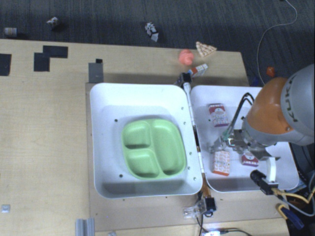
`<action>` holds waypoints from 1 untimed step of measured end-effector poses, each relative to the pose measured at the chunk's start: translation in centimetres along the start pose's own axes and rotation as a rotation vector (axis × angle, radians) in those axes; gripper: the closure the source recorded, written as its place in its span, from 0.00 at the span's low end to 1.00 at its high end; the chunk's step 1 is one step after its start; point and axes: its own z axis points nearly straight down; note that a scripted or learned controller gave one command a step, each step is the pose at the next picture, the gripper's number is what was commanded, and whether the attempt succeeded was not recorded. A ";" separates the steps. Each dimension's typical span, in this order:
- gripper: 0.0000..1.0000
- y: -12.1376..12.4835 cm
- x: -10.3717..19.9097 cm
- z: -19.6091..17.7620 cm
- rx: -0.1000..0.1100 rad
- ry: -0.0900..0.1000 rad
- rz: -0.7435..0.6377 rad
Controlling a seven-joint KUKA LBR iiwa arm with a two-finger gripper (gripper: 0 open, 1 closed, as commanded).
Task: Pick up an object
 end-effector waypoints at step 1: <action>1.00 0.2 0.0 -1.1 -0.006 -0.001 -0.001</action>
